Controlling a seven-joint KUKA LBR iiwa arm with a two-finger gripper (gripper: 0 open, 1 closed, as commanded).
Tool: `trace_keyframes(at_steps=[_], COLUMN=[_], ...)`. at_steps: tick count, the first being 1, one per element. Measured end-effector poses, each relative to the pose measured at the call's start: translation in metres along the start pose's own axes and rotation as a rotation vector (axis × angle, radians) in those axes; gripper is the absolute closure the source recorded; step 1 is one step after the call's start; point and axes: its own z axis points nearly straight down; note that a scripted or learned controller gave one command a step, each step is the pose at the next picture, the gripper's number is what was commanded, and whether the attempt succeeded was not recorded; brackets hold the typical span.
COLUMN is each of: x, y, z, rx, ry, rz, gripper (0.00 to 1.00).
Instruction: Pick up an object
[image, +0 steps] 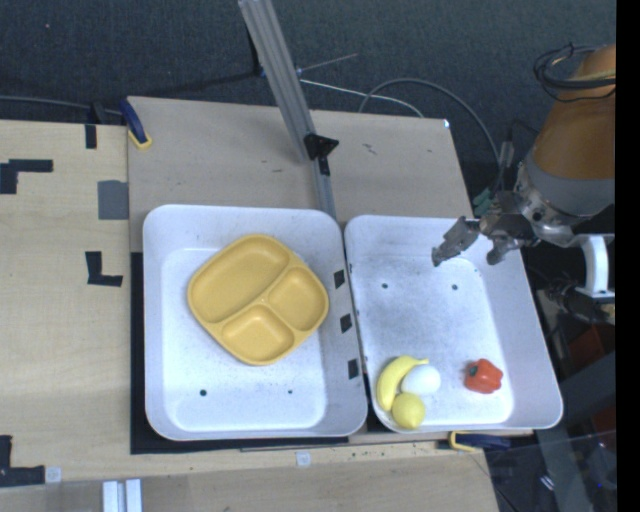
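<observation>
In the right bin (430, 300), near its front edge, lie a yellow banana (395, 374), a white egg-shaped object (423, 380), a yellow lemon (408, 410) and a red pepper (483, 376). My gripper (472, 246) hangs over the bin's far right part, well above and behind these objects. Its two dark fingers stand apart with nothing between them. The left bin (170, 330) bears a yellow divided plate (258, 298).
A grey metal pole (290, 95) slants down from the top to the gap between the bins. Cables loop behind the right bin. The arm's orange-banded body (575, 130) occupies the upper right. Wooden bench surface extends to the left.
</observation>
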Motion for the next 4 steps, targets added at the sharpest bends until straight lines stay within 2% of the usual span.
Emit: trace_keyframes(at_steps=[1, 2, 4], x=[0.000, 0.000, 0.006], y=[0.000, 0.004, 0.003], z=[0.000, 0.044, 0.173], rx=[0.000, 0.004, 0.008], ry=[0.000, -0.001, 0.001], rz=[0.000, 0.001, 0.001], gripper=[0.00, 0.00, 0.00])
